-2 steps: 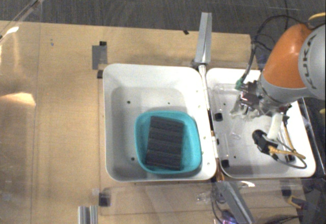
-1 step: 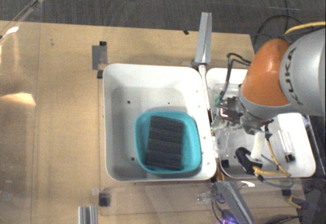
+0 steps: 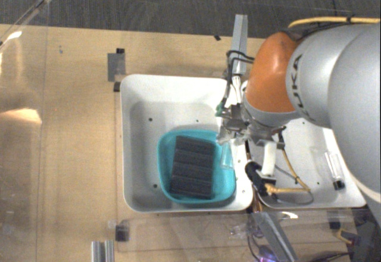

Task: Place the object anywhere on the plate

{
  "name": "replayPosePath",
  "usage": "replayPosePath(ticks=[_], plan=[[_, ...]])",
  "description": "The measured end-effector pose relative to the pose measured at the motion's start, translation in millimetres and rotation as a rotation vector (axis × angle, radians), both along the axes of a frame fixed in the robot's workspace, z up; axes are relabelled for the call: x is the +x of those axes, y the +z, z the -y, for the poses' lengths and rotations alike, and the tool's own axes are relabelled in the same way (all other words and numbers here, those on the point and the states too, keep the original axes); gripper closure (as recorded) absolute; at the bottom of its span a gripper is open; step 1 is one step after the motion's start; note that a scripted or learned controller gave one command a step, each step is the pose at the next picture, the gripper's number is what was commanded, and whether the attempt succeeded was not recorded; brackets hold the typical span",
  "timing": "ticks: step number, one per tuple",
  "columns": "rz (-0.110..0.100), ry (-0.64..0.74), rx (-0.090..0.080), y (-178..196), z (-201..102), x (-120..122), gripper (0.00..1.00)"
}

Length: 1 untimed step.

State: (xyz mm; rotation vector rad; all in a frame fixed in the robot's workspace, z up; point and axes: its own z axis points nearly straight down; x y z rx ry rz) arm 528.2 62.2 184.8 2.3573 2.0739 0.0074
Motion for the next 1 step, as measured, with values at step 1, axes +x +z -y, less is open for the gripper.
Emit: replayPosePath(ticks=[1], plan=[[0.0,-0.001,0.0,0.1,0.3,0.1,0.0]])
